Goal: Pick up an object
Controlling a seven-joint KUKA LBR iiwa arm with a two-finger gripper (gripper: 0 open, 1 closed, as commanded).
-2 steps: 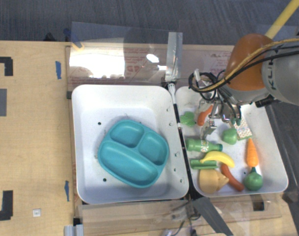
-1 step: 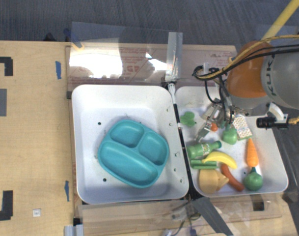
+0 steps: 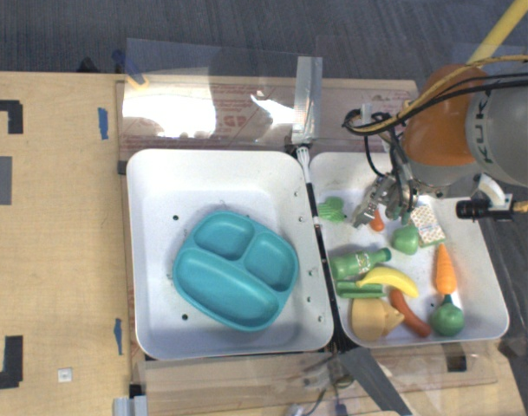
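Note:
My gripper hangs low over the back of the right bin, open. A small orange piece lies right at its fingertips, not clamped. A green round fruit and a patterned packet sit just to its right. A green leafy piece lies to its left. Nearer the front lie a green bottle, a yellow banana, a red pepper, a tan bread piece, a carrot and a green ball.
The left bin holds a teal divided plate. A ridge separates the two bins. The grey arm with its orange band and cables reaches in over the right bin's back right corner.

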